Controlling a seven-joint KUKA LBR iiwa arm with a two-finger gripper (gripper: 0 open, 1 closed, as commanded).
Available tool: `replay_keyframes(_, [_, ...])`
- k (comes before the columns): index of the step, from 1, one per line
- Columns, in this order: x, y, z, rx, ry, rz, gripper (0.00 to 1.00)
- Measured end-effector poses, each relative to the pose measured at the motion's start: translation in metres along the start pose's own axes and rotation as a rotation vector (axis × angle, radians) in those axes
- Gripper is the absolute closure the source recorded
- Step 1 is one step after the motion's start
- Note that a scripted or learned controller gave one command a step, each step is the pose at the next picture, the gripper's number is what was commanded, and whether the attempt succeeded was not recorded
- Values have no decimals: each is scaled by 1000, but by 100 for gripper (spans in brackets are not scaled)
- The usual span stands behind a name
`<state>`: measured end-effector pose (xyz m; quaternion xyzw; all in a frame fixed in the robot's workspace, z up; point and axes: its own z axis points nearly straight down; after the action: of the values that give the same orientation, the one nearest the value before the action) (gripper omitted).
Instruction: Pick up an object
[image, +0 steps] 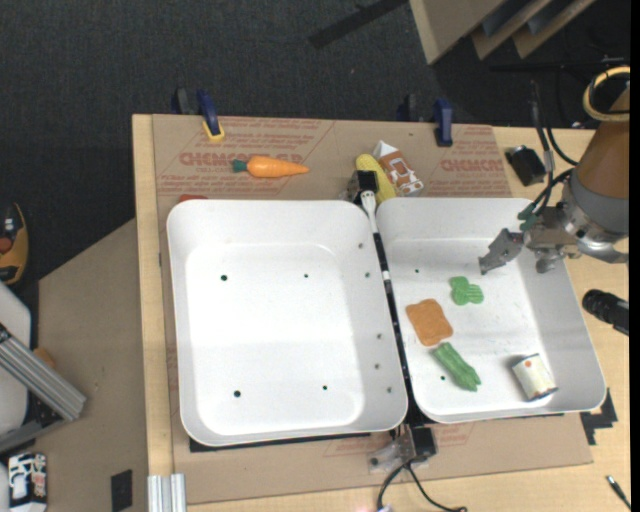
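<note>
The right bin (560, 310) holds several small objects: a green leafy piece (465, 292), a flat orange-brown slice (429, 322), a long green pickle-like piece (457, 365) and a small white cylinder (533, 377). My gripper (520, 262) hangs over the upper right part of that bin, up and to the right of the green leafy piece. Its two fingers stand apart, open, with nothing between them. The left bin (200, 300) lies beside it.
On the cardboard behind the bins lie a toy carrot (270, 168), a yellow banana-like toy (370, 172) and a small brown carton (400, 172). Blue clamps (211, 118) (443, 122) hold the board's back edge. Cables run at the right.
</note>
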<state>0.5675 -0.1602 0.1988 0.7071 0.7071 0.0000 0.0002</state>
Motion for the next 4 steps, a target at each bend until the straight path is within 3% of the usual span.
replay_keyframes(1, [37, 25, 120, 6, 4, -4, 0])
replay_keyframes(2, [33, 26, 103, -3, -1, 0, 100])
replay_keyframes(3, [101, 60, 8, -11, 0, -7, 100])
replay_keyframes(4, [82, 100, -96, -13, -3, -2, 100])
